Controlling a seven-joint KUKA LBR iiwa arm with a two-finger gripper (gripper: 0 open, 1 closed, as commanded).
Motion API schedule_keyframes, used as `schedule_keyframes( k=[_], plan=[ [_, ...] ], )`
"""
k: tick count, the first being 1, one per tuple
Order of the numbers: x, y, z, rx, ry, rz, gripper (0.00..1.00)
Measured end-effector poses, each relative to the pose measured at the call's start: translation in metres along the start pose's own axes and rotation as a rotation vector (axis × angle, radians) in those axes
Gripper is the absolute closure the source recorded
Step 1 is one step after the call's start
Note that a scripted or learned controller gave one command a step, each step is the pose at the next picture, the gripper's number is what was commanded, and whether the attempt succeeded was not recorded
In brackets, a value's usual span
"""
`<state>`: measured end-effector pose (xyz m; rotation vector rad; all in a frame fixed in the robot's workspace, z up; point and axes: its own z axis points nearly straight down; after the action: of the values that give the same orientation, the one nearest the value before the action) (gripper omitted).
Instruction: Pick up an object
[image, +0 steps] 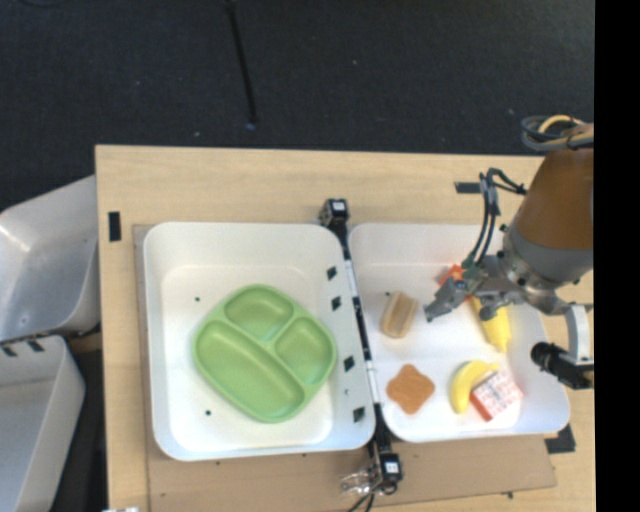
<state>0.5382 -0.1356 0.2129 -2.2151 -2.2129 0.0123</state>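
Observation:
The right bin (420, 245) holds several items. A tan bread-like block (398, 315) lies at its left middle, and an orange-brown cookie-shaped piece (410, 388) sits near the front. A yellow banana (463, 384) lies beside a red and white box (497, 396) at the front right. Another yellow piece (496, 329) lies just under the arm's wrist. My gripper (455, 297) hangs low over the middle of the right bin, right of the tan block and left of that yellow piece. I see nothing held in it.
A green divided plate (265, 352) lies in the left bin (160, 300). A black-clipped divider (352, 320) runs between the bins. The arm (560, 210) with its cables covers the right bin's far right side. A white container (40, 260) stands off the bench's left.

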Motion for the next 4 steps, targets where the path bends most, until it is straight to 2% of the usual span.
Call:
schedule_keyframes(
  k=[1, 2, 3, 4],
  plan=[
    [0.000, 0.003, -0.007, -0.014, -0.002, -0.003, 0.00],
    [-0.002, 0.014, 0.046, -0.011, -0.003, 0.000, 0.00],
    [-0.002, 0.011, 0.089, -0.011, -0.003, 0.002, 0.00],
    [-0.003, 0.011, 0.113, -0.011, -0.003, 0.004, 0.00]
  ],
)
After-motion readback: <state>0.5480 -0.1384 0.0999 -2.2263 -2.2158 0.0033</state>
